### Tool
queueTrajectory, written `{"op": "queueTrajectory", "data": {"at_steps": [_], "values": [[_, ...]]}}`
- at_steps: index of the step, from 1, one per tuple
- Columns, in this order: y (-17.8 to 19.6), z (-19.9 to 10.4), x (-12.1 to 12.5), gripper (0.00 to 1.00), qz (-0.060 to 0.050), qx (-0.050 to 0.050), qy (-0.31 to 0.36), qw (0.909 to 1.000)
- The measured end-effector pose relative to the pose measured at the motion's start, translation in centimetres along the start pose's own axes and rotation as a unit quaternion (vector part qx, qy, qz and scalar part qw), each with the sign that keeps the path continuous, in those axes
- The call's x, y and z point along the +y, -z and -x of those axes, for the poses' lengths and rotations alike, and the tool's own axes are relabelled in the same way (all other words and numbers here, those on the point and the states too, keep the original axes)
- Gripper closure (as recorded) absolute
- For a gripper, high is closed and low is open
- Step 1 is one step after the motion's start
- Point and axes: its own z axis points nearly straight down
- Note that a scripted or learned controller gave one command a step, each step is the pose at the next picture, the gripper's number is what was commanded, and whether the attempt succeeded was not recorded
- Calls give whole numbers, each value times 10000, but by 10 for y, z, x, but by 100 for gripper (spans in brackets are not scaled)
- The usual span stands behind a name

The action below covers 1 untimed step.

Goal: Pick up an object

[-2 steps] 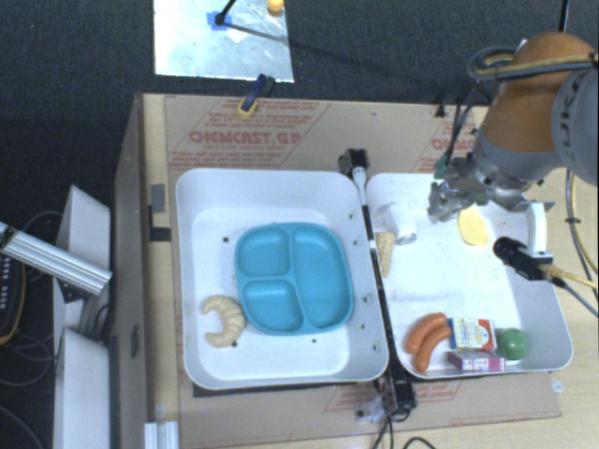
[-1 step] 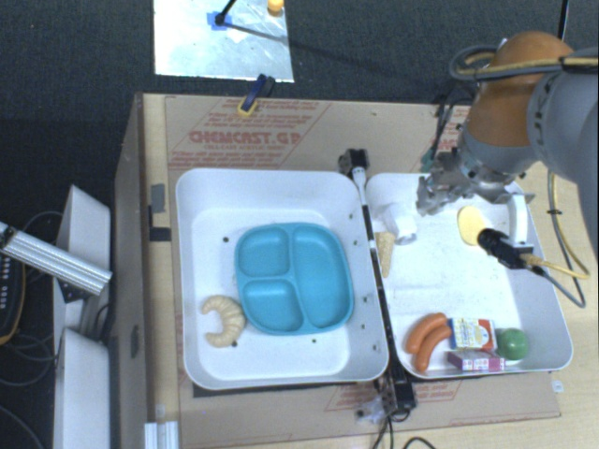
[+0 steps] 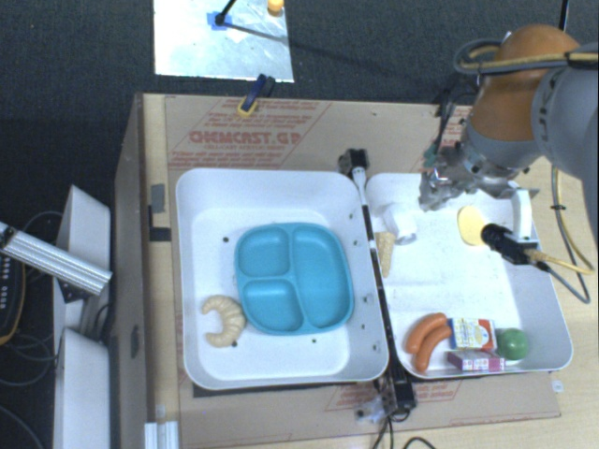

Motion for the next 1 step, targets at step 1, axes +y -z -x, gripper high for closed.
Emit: {"op": "queueTrajectory", "data": {"at_steps": [1], "values": [[27, 22, -21, 100, -10, -3, -18, 10000]]}}
